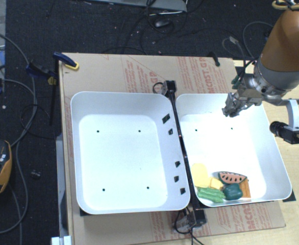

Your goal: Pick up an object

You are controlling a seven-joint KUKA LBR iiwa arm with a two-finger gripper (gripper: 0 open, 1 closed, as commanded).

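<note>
A small pile of toy food lies in the near corner of the right bin (pixel 272 152): a yellow piece (pixel 200 175), a green ridged piece (pixel 209 194), a watermelon slice (pixel 232 177), a dark teal piece (pixel 232 192) and an orange piece (pixel 245 189). My gripper (pixel 232 109) hangs over the far edge of the right bin, well away from the pile. Its tips are dark and small in the view, and nothing shows beneath them.
The left bin (pixel 83 137) stands beside the right one on a cardboard sheet (pixel 139 70), with a black divider strip (pixel 179 147) between them. Cables and a blue clamp (pixel 63 60) lie on the dark floor around.
</note>
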